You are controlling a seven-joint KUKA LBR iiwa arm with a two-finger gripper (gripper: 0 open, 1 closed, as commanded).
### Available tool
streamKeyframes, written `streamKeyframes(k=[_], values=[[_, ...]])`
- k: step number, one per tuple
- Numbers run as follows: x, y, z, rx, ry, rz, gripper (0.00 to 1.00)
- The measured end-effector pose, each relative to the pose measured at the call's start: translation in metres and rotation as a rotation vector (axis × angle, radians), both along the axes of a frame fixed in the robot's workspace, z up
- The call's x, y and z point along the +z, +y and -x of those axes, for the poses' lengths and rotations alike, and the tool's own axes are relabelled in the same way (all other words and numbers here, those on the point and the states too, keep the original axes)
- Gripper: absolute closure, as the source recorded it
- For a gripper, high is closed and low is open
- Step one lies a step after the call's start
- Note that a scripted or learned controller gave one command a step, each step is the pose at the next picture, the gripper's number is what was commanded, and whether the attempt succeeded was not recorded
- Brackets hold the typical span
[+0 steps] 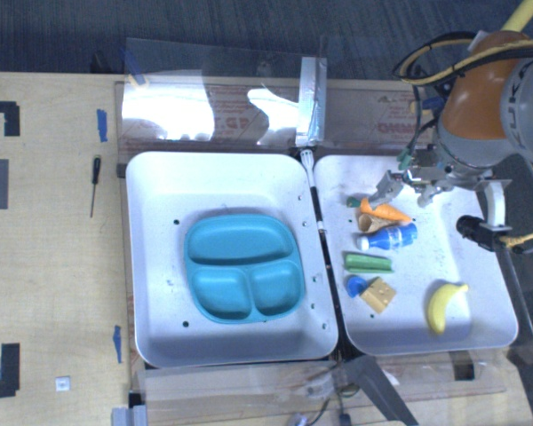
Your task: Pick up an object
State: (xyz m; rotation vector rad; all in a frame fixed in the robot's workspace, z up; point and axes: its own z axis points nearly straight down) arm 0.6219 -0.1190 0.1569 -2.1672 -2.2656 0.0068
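Bench: pale wood, two shallow white bins side by side, seen from above at a slant.
Left bin (pixel 151 193): holds a blue divided tray (pixel 243 266) lying flat at its centre.
Right bin (pixel 480 327): several small objects, loosely clustered in its left half.
Carrot (pixel 384 210): orange, at about 10 o'clock in the right bin.
Blue bottle (pixel 392 236): lies on its side touching the carrot's lower edge; its label is too small to read.
Green stick (pixel 367 261): lies crosswise just below the bottle.
Blue and tan pieces (pixel 371 291): at 7 o'clock, touching; shapes hard to make out.
Banana (pixel 444 305): yellow, at 5 o'clock, well apart from the cluster.
Arm: grey with an orange band, entering at 2 o'clock, partly cut off by the edge.
Gripper (pixel 407 185): near the bin's top rim, just above the carrot; fingers look spread, nothing between them, tips blurred.
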Motion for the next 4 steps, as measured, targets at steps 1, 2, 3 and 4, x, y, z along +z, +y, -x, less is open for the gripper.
streamKeyframes(k=[1, 2, 3, 4], values=[[-0.069, 0.018, 0.009, -0.061, -0.014, 0.002, 0.00], [-0.069, 0.025, 0.047, 0.014, -0.012, 0.001, 0.00], [-0.058, 0.024, 0.045, 0.013, -0.018, 0.001, 1.00], [-0.045, -0.024, 0.013, -0.098, -0.009, 0.003, 1.00]])
